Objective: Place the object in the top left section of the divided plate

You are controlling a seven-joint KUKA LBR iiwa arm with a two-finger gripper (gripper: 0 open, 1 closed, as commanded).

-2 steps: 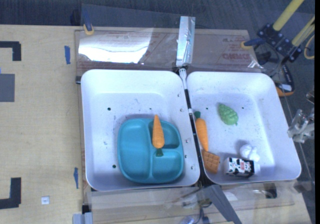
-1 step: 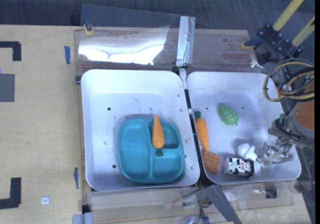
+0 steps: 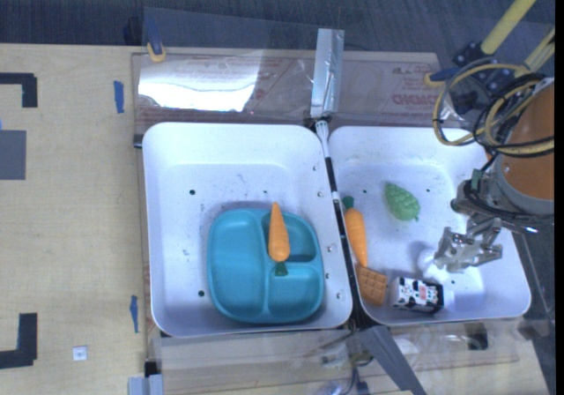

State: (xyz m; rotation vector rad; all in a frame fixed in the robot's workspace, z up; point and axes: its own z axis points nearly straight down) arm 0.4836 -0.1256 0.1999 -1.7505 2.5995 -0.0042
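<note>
A teal divided plate [image 3: 236, 263] sits in the left bin [image 3: 220, 155]. An orange toy carrot [image 3: 278, 232] lies on it along the ridge between the two upper sections, its tip reaching the plate's far rim. My gripper [image 3: 465, 252] hangs low over the right side of the right bin [image 3: 397, 148], open, with nothing between its fingers. A small white object [image 3: 428, 260] lies just to its left.
The right bin also holds a green leafy toy [image 3: 402, 203], a second carrot [image 3: 355, 236] along the left wall, a waffle-like piece [image 3: 372, 284] and a black-and-white patterned item [image 3: 418, 294]. Yellow and black cables [image 3: 480, 93] hang above the arm.
</note>
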